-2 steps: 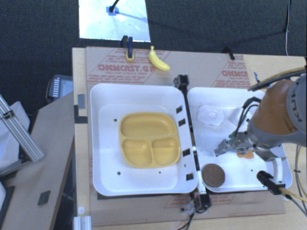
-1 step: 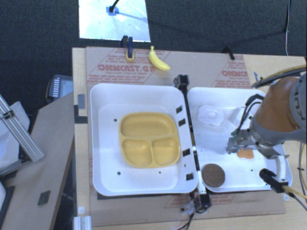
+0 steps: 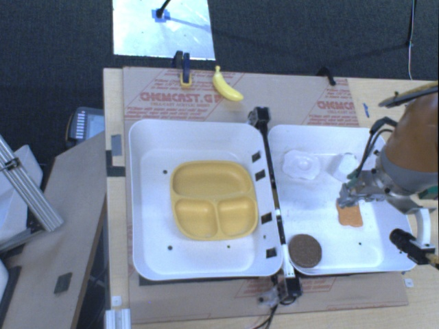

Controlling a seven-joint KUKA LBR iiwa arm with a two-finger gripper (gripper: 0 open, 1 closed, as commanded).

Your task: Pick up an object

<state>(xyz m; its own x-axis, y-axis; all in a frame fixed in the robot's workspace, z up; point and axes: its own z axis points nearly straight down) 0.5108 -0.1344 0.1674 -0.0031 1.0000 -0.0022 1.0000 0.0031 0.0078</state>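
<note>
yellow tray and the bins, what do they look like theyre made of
The yellow tray looks like moulded plastic with a matte finish: one even colour, rounded compartments, soft sheen. The left bin and right bin look like thin white plastic, smooth and slightly glossy, with rounded formed corners. This is judged from appearance alone.

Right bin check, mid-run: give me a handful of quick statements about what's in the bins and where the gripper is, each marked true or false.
1. The gripper is over the right bin. True.
2. The yellow divided tray lies in the right bin. False: it lies in the left bin.
3. The orange flat piece lies just below the gripper in the camera view. True.
4. The brown round disc sits at the right bin's far edge. False: it sits at its near left corner.
5. The banana lies in the left bin. False: it lies on the cardboard beyond the bins.
</note>
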